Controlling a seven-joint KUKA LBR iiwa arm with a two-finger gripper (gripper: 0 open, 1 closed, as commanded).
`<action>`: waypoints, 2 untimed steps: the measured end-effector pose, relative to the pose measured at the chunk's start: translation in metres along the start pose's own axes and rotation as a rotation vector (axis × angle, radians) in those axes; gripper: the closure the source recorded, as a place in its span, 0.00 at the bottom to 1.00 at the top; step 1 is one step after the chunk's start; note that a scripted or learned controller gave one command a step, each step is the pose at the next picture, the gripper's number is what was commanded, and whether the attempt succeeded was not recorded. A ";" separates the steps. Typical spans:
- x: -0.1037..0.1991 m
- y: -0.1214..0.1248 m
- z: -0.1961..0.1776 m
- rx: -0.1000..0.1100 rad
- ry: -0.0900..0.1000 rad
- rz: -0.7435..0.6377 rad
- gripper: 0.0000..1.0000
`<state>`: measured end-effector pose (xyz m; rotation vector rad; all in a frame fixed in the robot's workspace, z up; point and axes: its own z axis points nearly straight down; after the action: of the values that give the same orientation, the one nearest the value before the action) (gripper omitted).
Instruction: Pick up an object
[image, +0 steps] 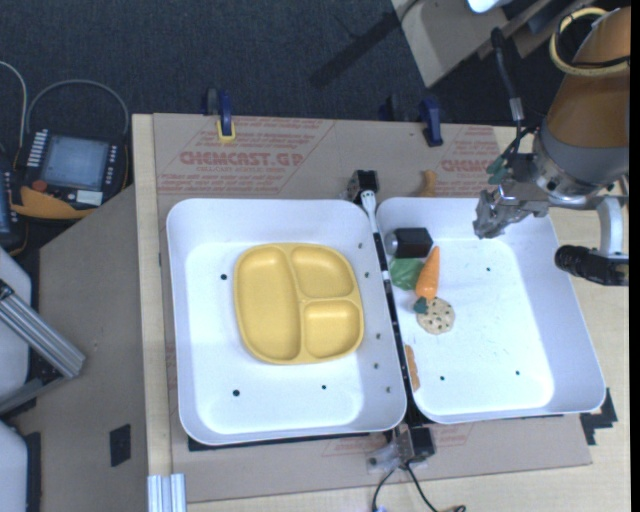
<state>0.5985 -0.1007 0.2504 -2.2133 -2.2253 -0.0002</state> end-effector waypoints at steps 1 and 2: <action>0.047 -0.001 0.010 0.001 -0.001 0.001 1.00; 0.104 0.015 0.010 -0.005 -0.001 -0.001 1.00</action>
<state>0.6131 0.0032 0.2408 -2.2158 -2.2291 -0.0041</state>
